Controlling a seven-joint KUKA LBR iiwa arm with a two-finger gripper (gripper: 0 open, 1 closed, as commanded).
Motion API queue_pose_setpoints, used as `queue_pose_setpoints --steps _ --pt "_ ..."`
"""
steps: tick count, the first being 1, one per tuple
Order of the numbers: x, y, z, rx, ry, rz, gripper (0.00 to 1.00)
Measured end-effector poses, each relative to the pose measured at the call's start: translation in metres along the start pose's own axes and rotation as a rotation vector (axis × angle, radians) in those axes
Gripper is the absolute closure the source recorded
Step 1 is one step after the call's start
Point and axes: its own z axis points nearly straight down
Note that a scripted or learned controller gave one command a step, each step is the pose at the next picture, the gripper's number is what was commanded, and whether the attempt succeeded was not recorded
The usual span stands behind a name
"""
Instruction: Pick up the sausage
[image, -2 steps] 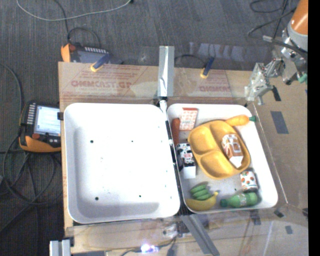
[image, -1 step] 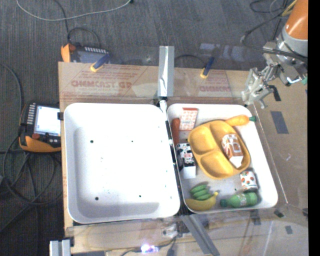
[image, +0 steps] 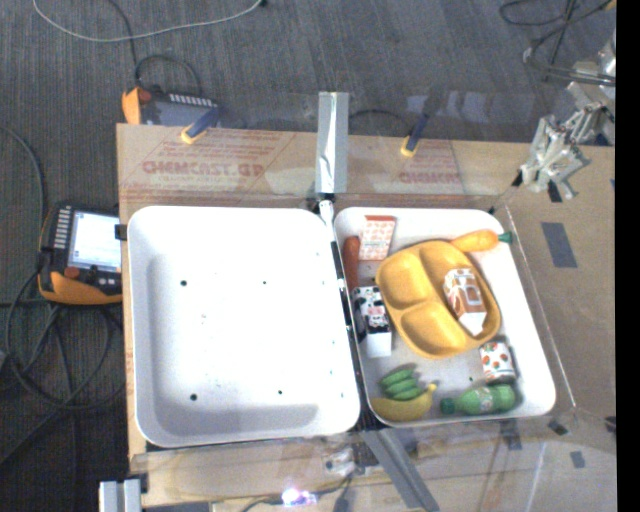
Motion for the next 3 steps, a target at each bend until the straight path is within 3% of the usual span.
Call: queue_pose_setpoints --steps 1,3 --pt "-0.001 0.001 0.014 -0.004 0.000 -0.384 1.00" --pt "-0.001 0.002 -0.010 -0.005 -0.004 -1.149 1.00"
